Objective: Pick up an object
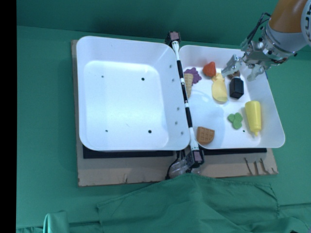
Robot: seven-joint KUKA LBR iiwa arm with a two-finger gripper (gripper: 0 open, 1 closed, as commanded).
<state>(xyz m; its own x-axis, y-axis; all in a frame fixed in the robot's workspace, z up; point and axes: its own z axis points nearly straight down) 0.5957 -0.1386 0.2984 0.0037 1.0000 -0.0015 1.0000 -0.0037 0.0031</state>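
Grey and orange, the arm (291,13) is reaching in from the right edge and hanging its gripper (244,68) over the far part of the right-hand white bin (272,130). Its two fingers (230,65) are standing spread apart with nothing between them, so the tool is released and carrying no load. Just under and beside the fingertips, a small black block (236,88) is lying on the bin floor, close to the gripper but not in its grasp. To the left of that block, a pale yellow piece (219,89) is resting lengthwise, and a red strawberry-like toy (209,69) is sitting just beyond its far end, level with the fingers and a little to their left. Farther left from the tool, a purple grape cluster (193,74) is lying against the bin's left wall, touching an ice-cream cone toy (188,84). Nearer the camera than the gripper, a yellow bottle (253,116) is lying along the right side of the bin, with a small green piece (235,120) just beside it on the left. Well apart from the tool, at the near left corner of the same bin, a brown waffle toy (205,135) is lying flat. Beyond the divider, the left-hand white bin (82,106) is sitting side by side with the first, both resting on a cardboard sheet (97,171) over green cloth (43,130).
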